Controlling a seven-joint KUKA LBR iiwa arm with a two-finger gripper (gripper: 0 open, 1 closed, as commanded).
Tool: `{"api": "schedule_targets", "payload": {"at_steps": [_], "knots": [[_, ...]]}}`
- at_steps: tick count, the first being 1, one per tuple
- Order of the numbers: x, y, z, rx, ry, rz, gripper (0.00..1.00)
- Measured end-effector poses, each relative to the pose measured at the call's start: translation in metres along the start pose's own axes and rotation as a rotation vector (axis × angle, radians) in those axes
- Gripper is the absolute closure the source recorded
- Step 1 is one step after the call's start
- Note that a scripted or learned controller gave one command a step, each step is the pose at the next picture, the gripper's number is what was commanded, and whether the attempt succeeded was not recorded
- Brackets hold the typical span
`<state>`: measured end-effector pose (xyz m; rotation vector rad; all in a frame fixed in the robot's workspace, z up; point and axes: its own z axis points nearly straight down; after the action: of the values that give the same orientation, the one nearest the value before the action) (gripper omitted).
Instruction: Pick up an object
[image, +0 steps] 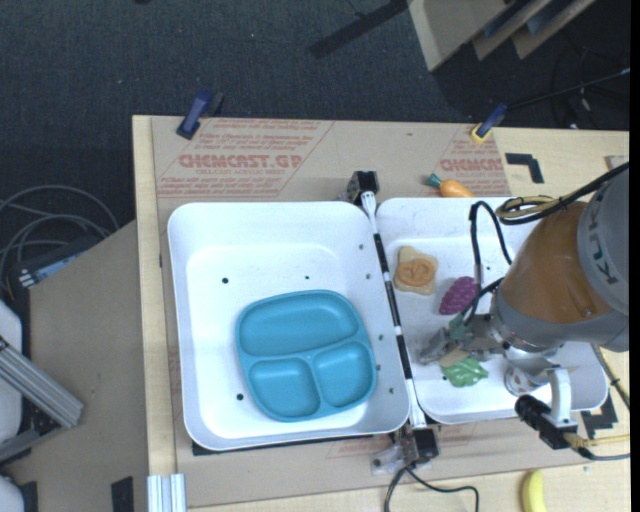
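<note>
Below, the arm (560, 275) reaches in from the right and bends low over the right bin (440, 400), its gripper (462, 345) down among the small items near that bin's front left. Whether the gripper is wide or narrow cannot be told from this slant; no item is seen held. Candidate things in the right bin: a green leafy toy (465, 374) just below the gripper, a purple grape cluster (458, 294) just above it, and a tan cookie-like piece (416, 270) farther toward the back, apart from both. The left bin (200, 300) holds a blue divided plate (303, 352). An orange carrot toy (452, 186) lies on the desk (250, 160) behind the right bin.

Judged step: closing on one item. To do it well, the gripper should centre over a single thing, probably the green leafy toy, clear of the grape cluster and the bin wall, descend fully before closing, then lift straight up.
</note>
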<state>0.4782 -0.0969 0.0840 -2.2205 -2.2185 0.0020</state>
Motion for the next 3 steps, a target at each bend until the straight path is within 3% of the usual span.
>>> {"api": "schedule_targets", "payload": {"at_steps": [1, 2, 3], "knots": [[-0.004, 0.050, -0.001, -0.004, -0.001, -0.001, 0.00], [0.001, 0.000, 0.000, 0.000, 0.000, 0.000, 0.00], [-0.004, 0.043, -0.001, -0.004, -0.002, -0.002, 0.00]]}}
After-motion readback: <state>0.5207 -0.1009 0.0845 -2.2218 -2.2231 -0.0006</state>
